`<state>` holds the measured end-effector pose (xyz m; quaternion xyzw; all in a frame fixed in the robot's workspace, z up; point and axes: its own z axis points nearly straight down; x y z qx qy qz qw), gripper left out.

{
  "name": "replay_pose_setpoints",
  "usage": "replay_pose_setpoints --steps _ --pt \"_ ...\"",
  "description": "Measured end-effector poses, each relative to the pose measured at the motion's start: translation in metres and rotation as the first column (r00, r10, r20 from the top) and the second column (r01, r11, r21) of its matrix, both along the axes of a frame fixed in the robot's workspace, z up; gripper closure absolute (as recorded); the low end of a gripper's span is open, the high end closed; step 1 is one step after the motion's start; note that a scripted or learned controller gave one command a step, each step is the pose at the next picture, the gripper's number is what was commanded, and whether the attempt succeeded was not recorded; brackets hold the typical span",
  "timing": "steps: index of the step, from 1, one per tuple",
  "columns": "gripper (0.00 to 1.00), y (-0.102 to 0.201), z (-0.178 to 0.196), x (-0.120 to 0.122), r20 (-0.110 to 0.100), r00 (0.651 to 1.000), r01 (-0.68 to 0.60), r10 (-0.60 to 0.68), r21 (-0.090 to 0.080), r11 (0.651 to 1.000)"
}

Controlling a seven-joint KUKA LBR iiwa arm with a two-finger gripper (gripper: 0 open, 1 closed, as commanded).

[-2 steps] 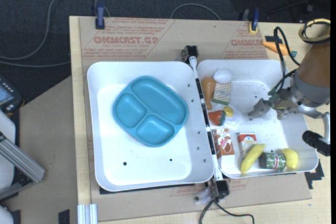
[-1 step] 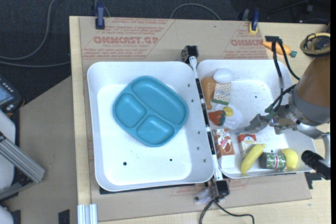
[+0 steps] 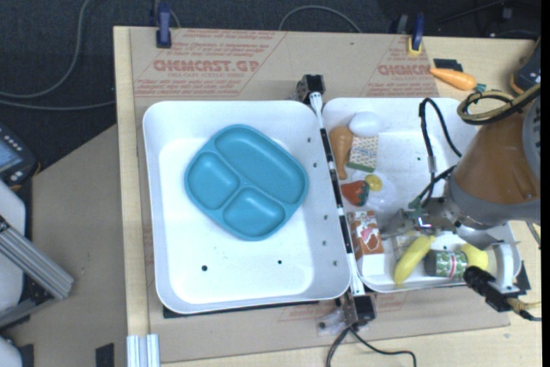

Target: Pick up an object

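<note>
Several small objects lie crowded in the right bin (image 3: pixel 404 112), any of which could be the pick: a toy banana (image 3: pixel 411 258) near the bin's 6 o'clock edge, a small green can (image 3: pixel 449 264) on its side just beside it toward 3 o'clock, a red packet (image 3: pixel 368 235) against the wall at 9 o'clock, a toy carrot (image 3: pixel 341 147) and a patterned packet (image 3: pixel 363 153) toward 11 o'clock, with a small red-and-yellow piece (image 3: pixel 359 187) between them and the red packet. They lie at odd angles, as though dropped in loose, so no one of them is set up for an easy grasp.

At the banana's upper end sits the tool (image 3: pixel 418 221), low in the bin and close to the fruit; whether its jaws stand apart or together I cannot tell, since the metal parts blur into the clutter. Nothing visibly sits between them.

Behind it the arm (image 3: pixel 494 172) reaches in from 3 o'clock, its orange band above the wrist tilted steeply down toward the bin's 5 o'clock corner, cables looping over it.

Left of the shared wall, the left bin (image 3: pixel 172 271) carries a blue divided plate (image 3: pixel 247 181), well apart from the pick. Both bins rest on the table (image 3: pixel 215 64).
</note>
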<state>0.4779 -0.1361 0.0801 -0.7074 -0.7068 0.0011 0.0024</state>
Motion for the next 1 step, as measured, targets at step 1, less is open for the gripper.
replay_pose_setpoints --steps 1 --pt "0.0 -0.0698 0.1992 0.0034 0.025 1.0 0.003 -0.003 -0.013 1.0"
